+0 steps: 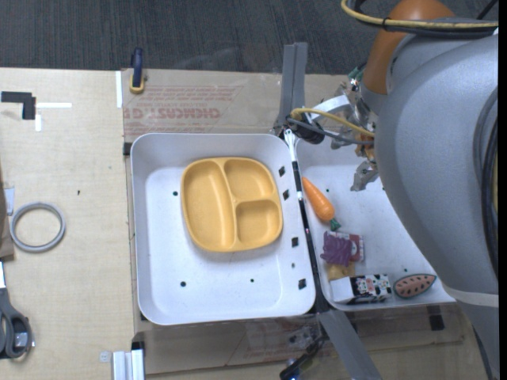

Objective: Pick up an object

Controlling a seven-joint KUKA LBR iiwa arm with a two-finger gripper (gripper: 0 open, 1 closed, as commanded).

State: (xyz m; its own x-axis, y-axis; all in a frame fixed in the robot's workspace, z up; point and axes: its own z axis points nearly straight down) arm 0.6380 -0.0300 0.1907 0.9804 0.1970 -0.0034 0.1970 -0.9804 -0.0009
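In the right bin (348, 176) an orange carrot (318, 199) lies by the left wall. Below it sits a purple bunch of grapes (341, 248). A black-and-white patterned item (369, 287) and a brown oval piece (413, 285) rest at the bin's near edge. The grey arm (451, 157) covers most of this bin. My gripper (364, 174) hangs over the bin's upper part, right of the carrot and apart from it, and holds nothing that I can see. A yellow divided plate (232, 204) lies in the left bin (158, 275).
A grey tape ring (36, 226) and scissors (12, 335) lie on the bench at the far left. A blue-handled clamp (137, 70) stands by the cardboard sheet (198, 101) behind the bins. Yellow cabling (329, 119) loops near the wrist.
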